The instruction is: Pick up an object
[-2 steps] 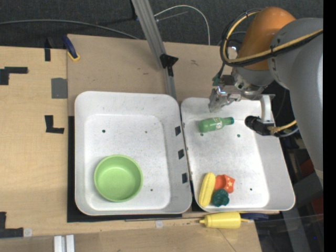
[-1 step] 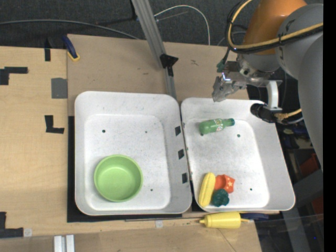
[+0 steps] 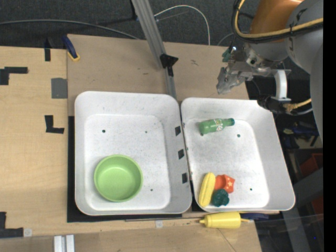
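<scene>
Desk carries two white bins; left bin holds a green bowl; right bin holds a green bottle lying flat near its far wall; end effector hangs above the far rim, grip state cannot be told; best approach judged: descend over bottle, closing across its narrow body.

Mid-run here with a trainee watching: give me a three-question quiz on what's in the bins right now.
1. True or false: the green bowl sits in the left bin.
2. Which lies nearest the gripper? A) green bottle B) corn cob C) yellow bottle
3. Fill in: the yellow bottle lies ___ the bins, on the bench by the right bin.

Key: 1 true; 2 A; 3 outside.
</scene>
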`<state>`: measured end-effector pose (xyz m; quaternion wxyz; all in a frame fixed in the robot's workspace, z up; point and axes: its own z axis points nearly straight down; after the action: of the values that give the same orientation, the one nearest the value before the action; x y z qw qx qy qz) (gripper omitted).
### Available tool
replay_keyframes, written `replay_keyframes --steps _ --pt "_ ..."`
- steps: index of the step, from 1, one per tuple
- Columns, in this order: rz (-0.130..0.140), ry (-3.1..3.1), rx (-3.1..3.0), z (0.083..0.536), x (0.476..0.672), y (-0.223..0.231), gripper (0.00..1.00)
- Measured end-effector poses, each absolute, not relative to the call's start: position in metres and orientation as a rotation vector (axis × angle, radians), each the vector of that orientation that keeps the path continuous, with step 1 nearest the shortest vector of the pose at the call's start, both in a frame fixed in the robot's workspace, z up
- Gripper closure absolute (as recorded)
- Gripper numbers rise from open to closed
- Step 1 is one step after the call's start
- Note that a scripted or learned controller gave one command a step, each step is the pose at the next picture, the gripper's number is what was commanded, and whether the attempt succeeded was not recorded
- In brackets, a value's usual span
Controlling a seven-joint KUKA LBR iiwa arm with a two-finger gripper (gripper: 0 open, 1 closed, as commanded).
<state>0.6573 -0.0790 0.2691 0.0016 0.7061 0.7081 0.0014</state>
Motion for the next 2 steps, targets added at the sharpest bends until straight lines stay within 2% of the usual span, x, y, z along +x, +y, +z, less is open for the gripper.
replay_keyframes --steps 1,2 --pt "-0.003 2.229 2.218 0.251 0.644 -0.033 1.0" --pt "-0.005 2.23 2.218 0.237 0.621 0.021 1.0"
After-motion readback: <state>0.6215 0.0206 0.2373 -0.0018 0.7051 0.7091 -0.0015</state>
